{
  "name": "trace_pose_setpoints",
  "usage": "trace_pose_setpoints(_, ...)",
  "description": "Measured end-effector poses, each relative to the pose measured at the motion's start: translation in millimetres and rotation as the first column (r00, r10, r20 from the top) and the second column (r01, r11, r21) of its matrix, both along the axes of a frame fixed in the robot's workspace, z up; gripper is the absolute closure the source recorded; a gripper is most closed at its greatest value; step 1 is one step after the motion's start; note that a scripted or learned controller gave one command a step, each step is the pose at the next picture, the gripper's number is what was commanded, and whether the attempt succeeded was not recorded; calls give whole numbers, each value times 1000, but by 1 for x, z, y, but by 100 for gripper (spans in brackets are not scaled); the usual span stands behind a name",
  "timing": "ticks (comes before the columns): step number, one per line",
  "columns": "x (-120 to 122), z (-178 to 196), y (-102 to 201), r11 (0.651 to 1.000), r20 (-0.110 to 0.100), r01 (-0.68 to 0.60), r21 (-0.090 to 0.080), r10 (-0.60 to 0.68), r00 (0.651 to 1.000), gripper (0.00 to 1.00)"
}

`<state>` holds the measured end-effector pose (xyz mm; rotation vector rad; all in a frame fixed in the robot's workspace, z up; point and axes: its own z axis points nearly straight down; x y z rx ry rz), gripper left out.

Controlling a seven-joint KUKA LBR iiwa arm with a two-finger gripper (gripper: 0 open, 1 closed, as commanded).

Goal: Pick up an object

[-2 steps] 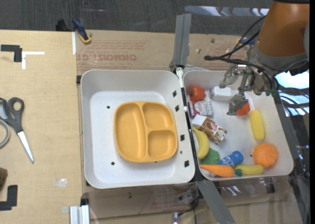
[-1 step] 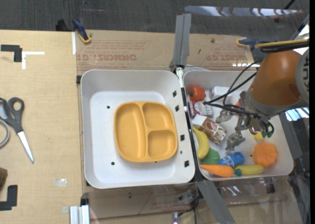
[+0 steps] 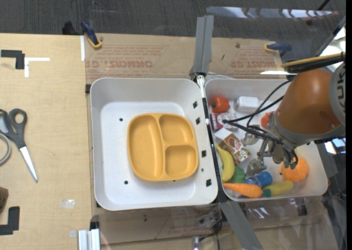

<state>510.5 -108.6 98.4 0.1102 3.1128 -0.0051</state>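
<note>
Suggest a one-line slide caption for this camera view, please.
Gripper lowered among toy foods in the right bin; yellow divided plate in the left bin.

You will see the arm's wide, glossy orange band (image 3: 309,106) with a grey link (image 3: 344,92) at its 2 o'clock side. Black cables (image 3: 258,112) loop from the band's 9 o'clock edge. At 7 o'clock sits the end effector (image 3: 268,158), bare metal with slim fingers.

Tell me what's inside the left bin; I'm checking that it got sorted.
The left bin holds a yellow divided plate lying flat, its three compartments bare. Whatever lies beneath the plate is covered.
</note>
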Motion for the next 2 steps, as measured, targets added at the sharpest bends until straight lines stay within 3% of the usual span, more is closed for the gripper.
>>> trace_pose_setpoints(1,47,-5,15,1000,-22,25,4,-24,999,0)
trace_pose_setpoints(2,13,-6,14,975,-25,223,4,-223,975,0)
